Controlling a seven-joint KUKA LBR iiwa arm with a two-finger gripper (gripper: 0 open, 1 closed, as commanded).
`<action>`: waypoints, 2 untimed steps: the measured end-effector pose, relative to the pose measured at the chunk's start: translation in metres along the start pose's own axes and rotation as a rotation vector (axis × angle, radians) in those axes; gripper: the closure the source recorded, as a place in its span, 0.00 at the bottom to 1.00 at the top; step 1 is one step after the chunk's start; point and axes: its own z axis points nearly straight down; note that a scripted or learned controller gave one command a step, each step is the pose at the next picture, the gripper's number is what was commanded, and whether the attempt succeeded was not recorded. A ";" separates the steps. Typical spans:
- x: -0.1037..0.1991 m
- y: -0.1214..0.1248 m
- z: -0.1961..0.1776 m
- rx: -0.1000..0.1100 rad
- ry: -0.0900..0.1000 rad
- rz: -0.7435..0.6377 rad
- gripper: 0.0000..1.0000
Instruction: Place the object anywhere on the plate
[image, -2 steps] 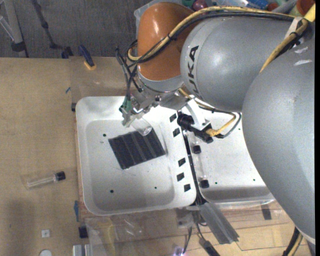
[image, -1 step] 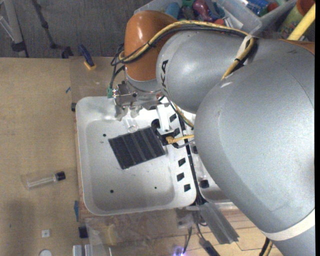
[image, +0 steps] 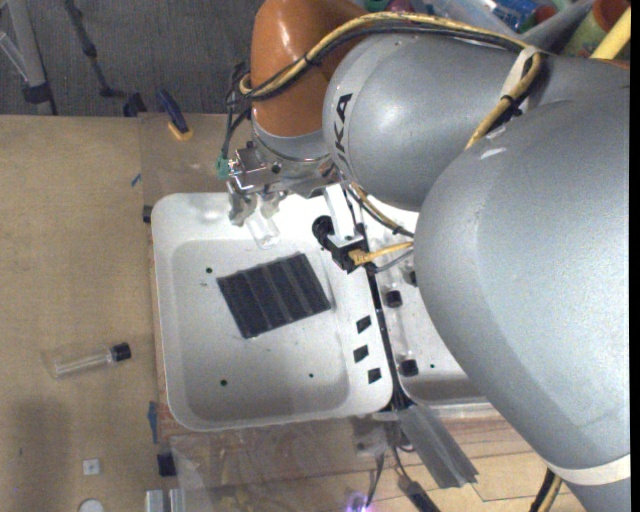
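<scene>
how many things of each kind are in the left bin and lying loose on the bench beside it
dark ribbed rectangular plate in the left white bin: 1
clear plastic vial with a black cap on the bench left of the bin: 1
clear tube-like object at the gripper: 1
total: 3

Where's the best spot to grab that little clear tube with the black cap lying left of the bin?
Probably mid-barrel on the clear tube, from straight above, closing across its narrow width: it lies flat on the bench, long axis roughly left-right, black cap at right.
</scene>
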 end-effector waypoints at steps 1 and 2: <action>0.002 0.001 -0.010 -0.003 -0.001 -0.002 1.00; 0.017 -0.099 0.023 0.009 0.001 0.238 1.00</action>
